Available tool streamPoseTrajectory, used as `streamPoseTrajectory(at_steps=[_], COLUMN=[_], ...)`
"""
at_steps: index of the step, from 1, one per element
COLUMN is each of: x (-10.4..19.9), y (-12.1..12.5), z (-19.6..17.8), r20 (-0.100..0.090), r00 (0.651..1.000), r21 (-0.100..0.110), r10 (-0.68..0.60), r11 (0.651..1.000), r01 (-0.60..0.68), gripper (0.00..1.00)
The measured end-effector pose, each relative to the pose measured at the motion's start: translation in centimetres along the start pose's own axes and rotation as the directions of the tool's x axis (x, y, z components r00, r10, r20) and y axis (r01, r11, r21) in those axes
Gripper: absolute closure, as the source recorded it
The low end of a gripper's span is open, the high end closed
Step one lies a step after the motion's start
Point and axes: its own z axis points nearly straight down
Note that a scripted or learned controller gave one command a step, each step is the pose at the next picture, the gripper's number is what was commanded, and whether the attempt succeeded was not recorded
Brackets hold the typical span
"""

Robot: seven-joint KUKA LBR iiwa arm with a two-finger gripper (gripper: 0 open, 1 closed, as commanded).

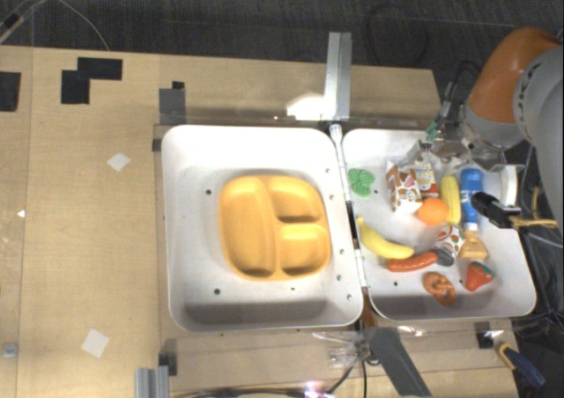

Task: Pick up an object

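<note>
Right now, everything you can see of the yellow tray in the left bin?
The yellow tray is glossy, plastic-looking, with rounded corners and three compartments: one long on the view's left, two smaller stacked on its right. It lies flat and upright near the middle of the left bin, on the floor, clear of the walls. Nothing is in it.

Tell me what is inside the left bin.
The left bin holds one yellow tray with three compartments, lying near its middle. Whatever is beneath the tray is covered, so I cannot tell.
</note>
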Motion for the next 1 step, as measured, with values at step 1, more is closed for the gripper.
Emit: streamPoseTrajectory(at_steps=[1], x=[-0.84], y=[-0.61], z=[-0.10], r20=[0.005], r00=[1.000], r21=[-0.010], r10=[-0.003], r11=[1.000], r01=[0.003], gripper=[0.00])
